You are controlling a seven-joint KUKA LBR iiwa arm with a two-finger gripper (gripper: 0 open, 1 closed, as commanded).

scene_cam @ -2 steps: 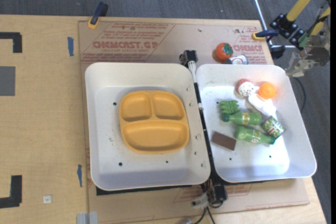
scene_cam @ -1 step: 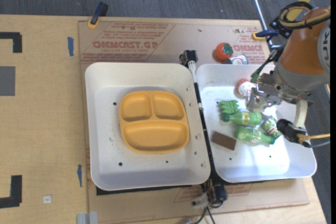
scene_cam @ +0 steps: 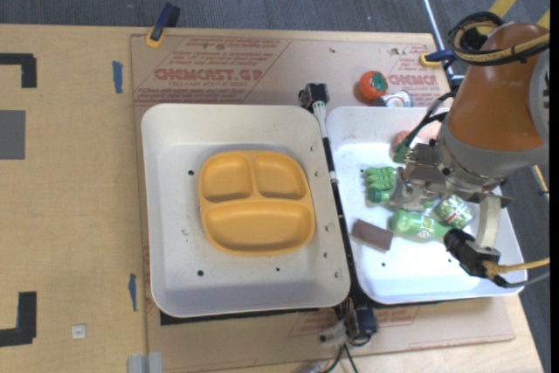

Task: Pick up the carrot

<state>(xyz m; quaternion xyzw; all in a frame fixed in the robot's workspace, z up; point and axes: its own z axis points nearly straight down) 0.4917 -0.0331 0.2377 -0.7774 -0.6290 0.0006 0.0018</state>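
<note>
My gripper (scene_cam: 417, 188) hangs low in the right bin (scene_cam: 419, 275), over a cluster of green toy pieces (scene_cam: 381, 182). The grey wrist and orange arm hide most of what lies beneath. A small pinkish-orange piece (scene_cam: 403, 138) peeks out at the arm's upper left edge, near the bin's back; it may be the carrot, but too little shows to be sure. Another green piece (scene_cam: 412, 225) and a green-and-white item (scene_cam: 455, 210) lie just below the gripper.
A brown block (scene_cam: 371, 234) lies in the right bin near its left wall. The left bin (scene_cam: 166, 188) holds a yellow divided plate (scene_cam: 256, 199). A red-orange tomato-like toy (scene_cam: 372, 86) sits on the cardboard behind the right bin.
</note>
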